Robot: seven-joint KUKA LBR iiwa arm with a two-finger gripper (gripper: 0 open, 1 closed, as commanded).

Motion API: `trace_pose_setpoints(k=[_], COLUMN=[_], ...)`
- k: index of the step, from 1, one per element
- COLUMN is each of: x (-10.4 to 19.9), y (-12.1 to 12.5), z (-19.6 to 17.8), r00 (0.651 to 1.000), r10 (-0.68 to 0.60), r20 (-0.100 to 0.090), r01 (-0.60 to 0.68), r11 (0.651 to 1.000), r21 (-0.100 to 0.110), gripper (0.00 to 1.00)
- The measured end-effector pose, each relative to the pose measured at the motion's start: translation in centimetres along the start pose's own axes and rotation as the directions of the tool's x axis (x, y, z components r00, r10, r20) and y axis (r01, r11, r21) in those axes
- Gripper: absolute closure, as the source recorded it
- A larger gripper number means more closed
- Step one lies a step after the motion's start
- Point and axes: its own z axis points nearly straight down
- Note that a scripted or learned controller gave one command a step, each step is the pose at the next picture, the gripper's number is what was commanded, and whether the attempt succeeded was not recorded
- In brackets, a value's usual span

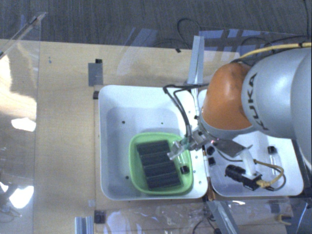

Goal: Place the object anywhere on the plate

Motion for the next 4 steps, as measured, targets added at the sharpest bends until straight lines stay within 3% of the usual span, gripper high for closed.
trace_pose_setpoints(k=[1,3,4], x=[-3.2,-21.0,-20.9], y=[1.4,6.2,6.6], z=[0.0,-1.3,-2.5], r00=[0.999,0.993,0.994], r10=[0.049,0.12,0.109], r20=[0.001,0.004,0.009], r01=[-0.049,-0.12,-0.109], r11=[0.999,0.993,0.994], r21=[-0.001,-0.001,-0.01], gripper=[0.0,0.0,1.0])
